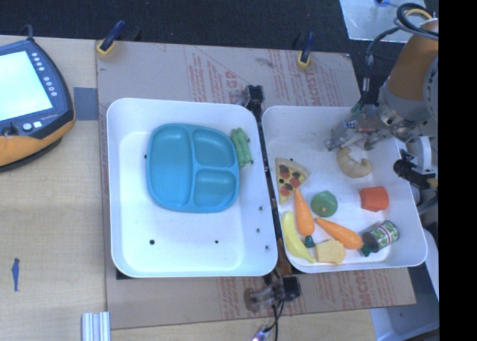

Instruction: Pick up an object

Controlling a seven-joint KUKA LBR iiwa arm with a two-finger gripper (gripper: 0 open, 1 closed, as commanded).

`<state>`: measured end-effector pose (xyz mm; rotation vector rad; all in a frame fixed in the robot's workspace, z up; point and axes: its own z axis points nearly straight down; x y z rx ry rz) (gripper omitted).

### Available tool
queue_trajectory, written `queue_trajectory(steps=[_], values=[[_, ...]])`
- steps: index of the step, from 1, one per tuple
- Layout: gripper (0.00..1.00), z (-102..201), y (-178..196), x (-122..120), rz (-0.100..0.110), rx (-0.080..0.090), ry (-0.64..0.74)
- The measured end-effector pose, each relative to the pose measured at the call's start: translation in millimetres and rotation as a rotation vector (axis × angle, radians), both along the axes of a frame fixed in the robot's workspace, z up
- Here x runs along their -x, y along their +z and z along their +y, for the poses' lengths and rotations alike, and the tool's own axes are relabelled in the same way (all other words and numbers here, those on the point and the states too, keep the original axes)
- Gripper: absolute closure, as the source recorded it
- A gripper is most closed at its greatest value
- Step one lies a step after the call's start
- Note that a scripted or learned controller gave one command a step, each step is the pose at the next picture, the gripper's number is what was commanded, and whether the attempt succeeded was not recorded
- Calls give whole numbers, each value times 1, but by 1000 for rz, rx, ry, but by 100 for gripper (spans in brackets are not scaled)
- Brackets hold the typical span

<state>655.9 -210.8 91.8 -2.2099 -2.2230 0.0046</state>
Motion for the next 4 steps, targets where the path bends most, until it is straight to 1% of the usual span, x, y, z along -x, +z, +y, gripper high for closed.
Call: queue_trajectory(steps=[2,3,4], values=[[0,0,0,0,0,0,0],[100,-1,11,0,3,0,3],[100,34,153,20,-9,3,-2]])
